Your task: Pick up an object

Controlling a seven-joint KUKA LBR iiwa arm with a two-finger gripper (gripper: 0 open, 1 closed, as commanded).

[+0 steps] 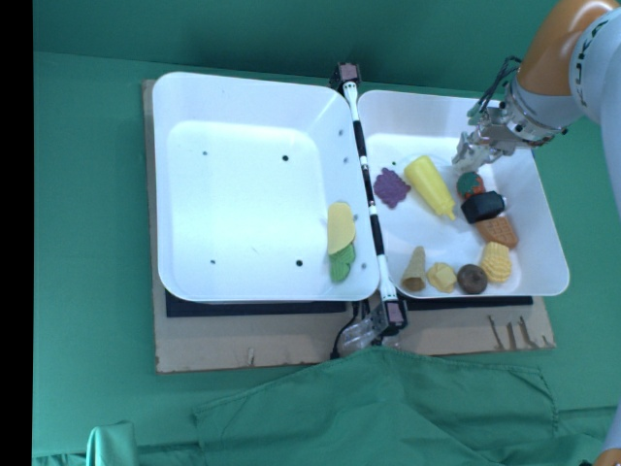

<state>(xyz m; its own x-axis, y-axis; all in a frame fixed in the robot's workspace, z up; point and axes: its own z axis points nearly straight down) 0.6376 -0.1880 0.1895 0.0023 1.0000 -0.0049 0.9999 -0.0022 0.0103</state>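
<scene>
just below the pincer (pixel 473 159), a small red-and-green toy (pixel 470 183)

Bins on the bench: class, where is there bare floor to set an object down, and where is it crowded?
Left bin: bare floor everywhere except the yellow and green pieces by its right wall. Right bin: crowded along the right and front; a small bare patch lies between the purple grapes and the ice-cream cone.

Bright even overhead light, mild glare on white bins (pixel 252 95), soft shadows, slightly blurry
</scene>
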